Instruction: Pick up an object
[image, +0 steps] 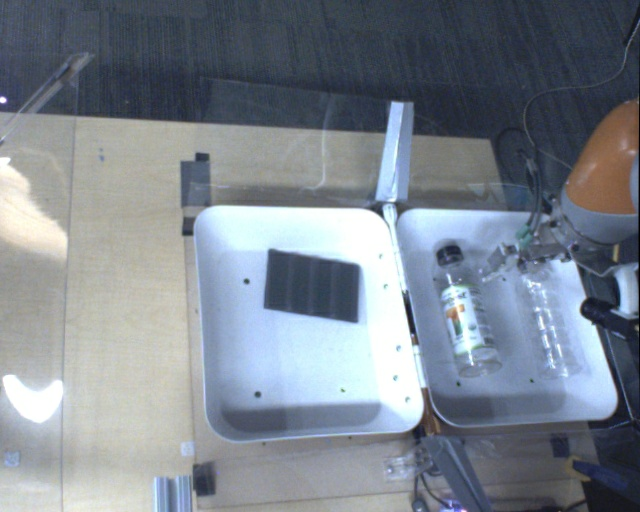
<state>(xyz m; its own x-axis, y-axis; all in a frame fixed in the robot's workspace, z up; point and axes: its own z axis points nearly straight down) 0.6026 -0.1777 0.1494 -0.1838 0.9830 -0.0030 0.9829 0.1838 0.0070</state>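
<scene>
A clear bottle (466, 318) with a black cap and an orange and green label lies in the right bin (520, 412), cap toward the back. A second clear, ribbed bottle (549, 332) lies to its right. A flat dark grey ribbed pad (312, 285) rests in the left bin (215, 330). My gripper (516, 254) hangs over the back of the right bin, below the orange band (605, 165), just behind and between the two bottles. Nothing shows between its tips.
The two bins meet along a narrow seam (408, 320). A metal strip (395, 150) stands behind the seam. Black brackets (196, 180) sit at the left bin's corners. Bare wooden bench (100, 300) lies to the left, and cables (600, 290) at the far right.
</scene>
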